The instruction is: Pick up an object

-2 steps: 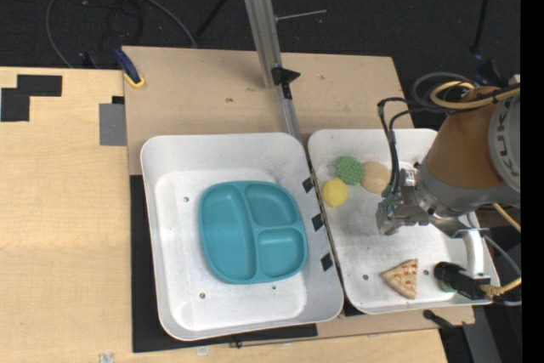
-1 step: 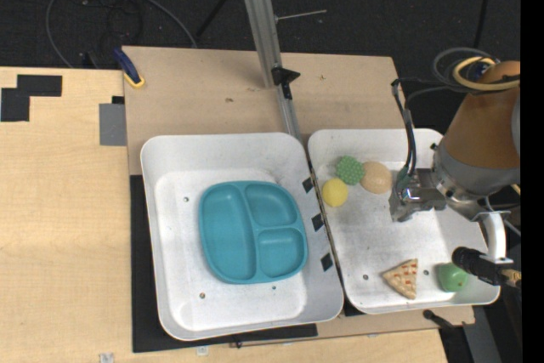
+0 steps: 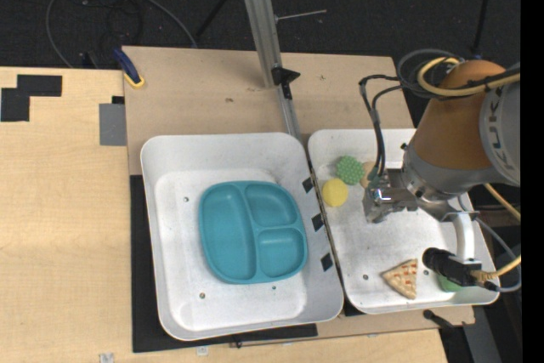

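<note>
My fingers (image 3: 375, 208) hang low in the right white bin (image 3: 374, 276), beside the small yellow ball (image 3: 335, 193); whether they are parted I cannot tell. Closing off-centre could roll it toward the knobbly green object (image 3: 348, 168).

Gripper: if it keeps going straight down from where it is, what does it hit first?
Most likely the bare floor of the right bin under the gripper. The yellow ball sits just beside it; depth is unclear.
</note>
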